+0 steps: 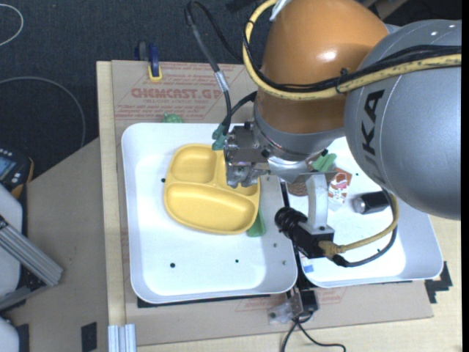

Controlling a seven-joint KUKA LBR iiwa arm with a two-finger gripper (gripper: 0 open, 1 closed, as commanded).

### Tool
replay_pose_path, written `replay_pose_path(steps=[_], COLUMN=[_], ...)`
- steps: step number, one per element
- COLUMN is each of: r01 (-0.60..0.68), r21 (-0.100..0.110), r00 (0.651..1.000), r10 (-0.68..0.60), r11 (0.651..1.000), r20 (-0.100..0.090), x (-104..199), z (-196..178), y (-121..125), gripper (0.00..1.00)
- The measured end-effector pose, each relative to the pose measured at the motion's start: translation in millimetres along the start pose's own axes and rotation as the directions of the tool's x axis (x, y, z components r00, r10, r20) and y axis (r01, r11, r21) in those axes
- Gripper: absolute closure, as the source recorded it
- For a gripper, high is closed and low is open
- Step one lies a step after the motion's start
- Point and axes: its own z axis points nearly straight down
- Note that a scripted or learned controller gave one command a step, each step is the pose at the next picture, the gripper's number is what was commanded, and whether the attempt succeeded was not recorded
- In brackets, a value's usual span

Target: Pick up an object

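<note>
The grey arm with its orange band reaches over the two shallow white plastic bins, its two-finger gripper [240, 169] down at the right edge of the left bin [146, 218], right over the rim of a yellow divided plastic tray [205, 196] that lies in that bin's upper right part. Whether the hand is open, closed or gripping anything I cannot tell, since the wrist hides it. A small dark cylinder [370, 202] and a red-and-white packet [338, 188] lie in the right bin [410, 262].

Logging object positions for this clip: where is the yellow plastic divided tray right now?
The yellow plastic divided tray lies in the left white bin, toward its right side, directly beside the gripper.
</note>
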Motion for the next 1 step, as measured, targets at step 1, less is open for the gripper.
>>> replay_pose_path(steps=[1], r01=[-0.025], r21=[0.011], r00=[1.000], r10=[0.025], r11=[1.000], r20=[0.010], x=[-56.6], z=[-40.5], y=[-0.4], gripper=[1.00])
